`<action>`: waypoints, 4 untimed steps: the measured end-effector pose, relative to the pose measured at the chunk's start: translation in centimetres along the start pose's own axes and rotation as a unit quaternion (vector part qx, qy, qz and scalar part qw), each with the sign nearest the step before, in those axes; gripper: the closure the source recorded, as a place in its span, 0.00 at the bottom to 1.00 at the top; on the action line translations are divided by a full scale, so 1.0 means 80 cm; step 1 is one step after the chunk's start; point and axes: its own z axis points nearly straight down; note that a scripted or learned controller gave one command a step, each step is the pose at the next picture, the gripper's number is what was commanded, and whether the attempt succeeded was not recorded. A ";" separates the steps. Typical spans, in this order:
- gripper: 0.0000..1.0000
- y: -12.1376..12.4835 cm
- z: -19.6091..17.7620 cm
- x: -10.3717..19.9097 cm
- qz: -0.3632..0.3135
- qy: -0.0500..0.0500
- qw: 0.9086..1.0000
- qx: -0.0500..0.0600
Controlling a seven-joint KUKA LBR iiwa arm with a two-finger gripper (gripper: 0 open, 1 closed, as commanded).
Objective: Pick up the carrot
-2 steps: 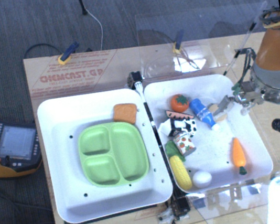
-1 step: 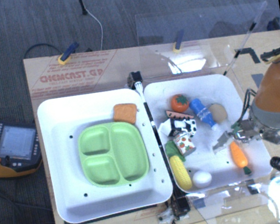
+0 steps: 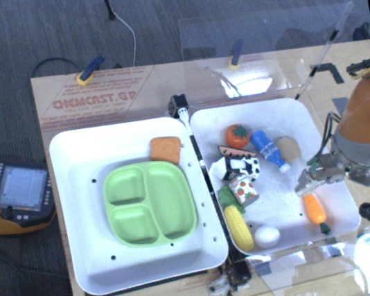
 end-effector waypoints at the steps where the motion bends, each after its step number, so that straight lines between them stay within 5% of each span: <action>1: 1.00 0.028 -0.098 0.040 0.096 0.000 0.995 -0.004; 2: 0.00 0.027 -0.095 0.039 0.096 0.000 0.995 -0.001; 3: 0.00 -0.006 0.035 0.012 0.168 0.003 0.986 -0.002; 4: 0.00 -0.011 0.039 0.015 0.099 0.000 0.995 -0.004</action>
